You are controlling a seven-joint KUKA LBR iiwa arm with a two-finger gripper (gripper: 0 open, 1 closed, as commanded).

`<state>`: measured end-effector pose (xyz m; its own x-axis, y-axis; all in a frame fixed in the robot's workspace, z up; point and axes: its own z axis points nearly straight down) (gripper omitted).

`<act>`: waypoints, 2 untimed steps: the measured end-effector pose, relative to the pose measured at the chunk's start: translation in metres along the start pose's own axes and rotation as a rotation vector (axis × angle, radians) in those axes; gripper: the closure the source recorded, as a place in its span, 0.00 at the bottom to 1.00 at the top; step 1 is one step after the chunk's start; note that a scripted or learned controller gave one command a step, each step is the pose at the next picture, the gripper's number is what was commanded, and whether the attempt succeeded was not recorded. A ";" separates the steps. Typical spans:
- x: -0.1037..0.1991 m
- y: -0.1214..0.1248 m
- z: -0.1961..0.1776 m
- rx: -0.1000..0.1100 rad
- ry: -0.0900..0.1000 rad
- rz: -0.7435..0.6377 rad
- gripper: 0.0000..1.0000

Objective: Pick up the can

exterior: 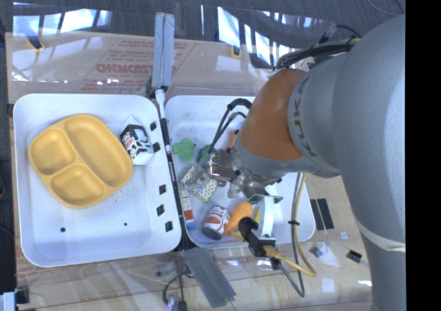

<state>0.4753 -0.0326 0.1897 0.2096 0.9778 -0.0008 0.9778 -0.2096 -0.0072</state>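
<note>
The can (216,221) lies on its side near the front wall of the right bin (180,106), a white can with an orange-red label, its dark end turned toward the divider between the two bins. Just to its right, touching or nearly so, sits an orange rounded thing (241,214). My hand (222,167) hangs just behind the can, over a crumpled patterned packet (196,183); I cannot tell how it stands, since my wrist and its orange band (270,120) cover it from above. A little farther back from the can, a green leafy toy (184,149) lies on the bin floor. Left of the can, past the divider, the left bin (83,244) holds a yellow divided plate (79,159), and a small black-and-white carton (137,142) leans at the plate's right edge. Both bins rest on the desk (89,68), which runs on behind them.
</note>
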 end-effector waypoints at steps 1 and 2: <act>-0.068 0.014 0.034 0.000 0.000 0.057 0.00; -0.066 0.014 0.025 0.003 0.001 0.052 1.00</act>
<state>0.4752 -0.1005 0.1645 0.2600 0.9656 0.0000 0.9656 -0.2600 -0.0106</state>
